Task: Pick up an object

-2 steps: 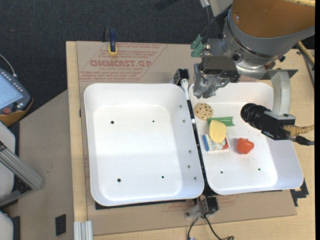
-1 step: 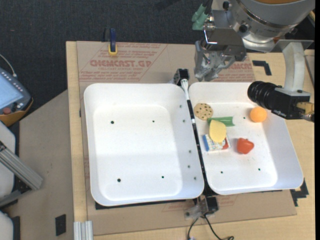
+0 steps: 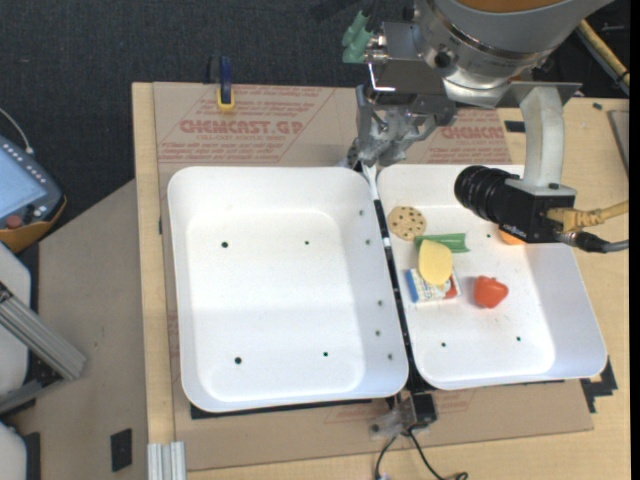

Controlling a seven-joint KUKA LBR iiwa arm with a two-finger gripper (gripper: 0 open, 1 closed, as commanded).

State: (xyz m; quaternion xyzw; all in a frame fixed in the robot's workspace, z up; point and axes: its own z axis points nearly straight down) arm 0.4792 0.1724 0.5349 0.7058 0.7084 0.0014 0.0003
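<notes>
Brown cardboard lies under the white left bin and right bin; the right holds a round tan biscuit, a green stick, a yellow wedge on a small blue-and-white carton, and a red lump. My gripper hangs over the far rim where the bins meet, just behind the biscuit; spread or closed, I cannot tell.

Left bin, right bin: white, sparse dark dots.
Cookie: tan, dark specks.
Wedge: yellow.
Strip: green.
Box: blue, white, red.
Lump: red.
Board: brown, red lettering.
Clip: yellow, blue.
Arm: grey, orange.
</notes>
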